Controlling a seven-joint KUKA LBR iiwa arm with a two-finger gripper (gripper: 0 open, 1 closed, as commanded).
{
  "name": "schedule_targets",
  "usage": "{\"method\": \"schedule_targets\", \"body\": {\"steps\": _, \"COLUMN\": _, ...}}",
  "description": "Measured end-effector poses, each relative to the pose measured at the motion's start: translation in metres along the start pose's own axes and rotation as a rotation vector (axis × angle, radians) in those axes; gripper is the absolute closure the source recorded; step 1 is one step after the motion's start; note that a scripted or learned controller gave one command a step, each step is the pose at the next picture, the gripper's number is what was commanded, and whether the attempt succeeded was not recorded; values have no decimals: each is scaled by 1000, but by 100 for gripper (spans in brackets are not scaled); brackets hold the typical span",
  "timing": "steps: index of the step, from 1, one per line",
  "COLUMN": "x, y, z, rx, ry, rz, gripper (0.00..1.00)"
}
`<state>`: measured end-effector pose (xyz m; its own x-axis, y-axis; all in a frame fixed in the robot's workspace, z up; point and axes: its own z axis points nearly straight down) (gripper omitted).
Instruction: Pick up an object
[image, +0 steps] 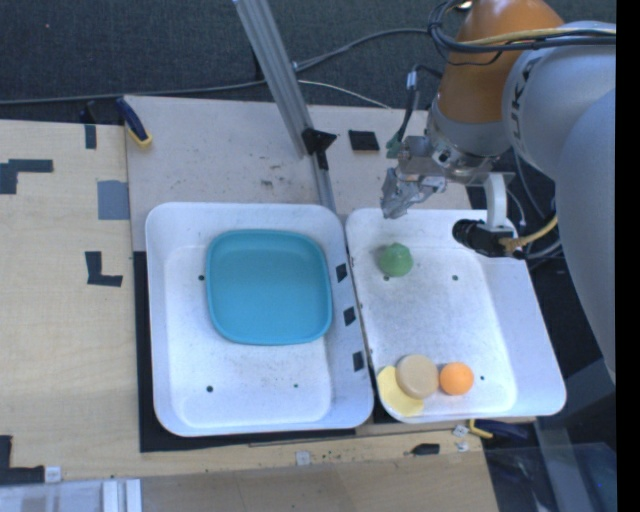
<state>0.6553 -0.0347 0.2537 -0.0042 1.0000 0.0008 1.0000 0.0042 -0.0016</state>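
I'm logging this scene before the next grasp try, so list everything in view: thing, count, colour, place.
Bins: 2, white, side by side on the bench; left bin, right bin.
Plate: 1, teal, in the left bin.
Green ball: 1, green, far part of the right bin, lying free.
Orange ball: 1, orange, near edge of the right bin.
Tan round piece: 1, tan, beside the orange ball, lying on the yellow piece.
Yellow piece: 1, yellow, near left corner of the right bin.
Metal bar: 1, grey, slanting across the bench behind the bins.
Arm: 1, grey with orange band, from the right.
Gripper: 1, above the right bin's far edge, near the green ball.
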Motion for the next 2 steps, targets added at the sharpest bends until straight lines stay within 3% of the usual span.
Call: {"method": "schedule_targets", "body": {"steps": 2, "x": 108, "y": 8, "z": 16, "rx": -1, "ry": 0, "rz": -1, "gripper": 100}}
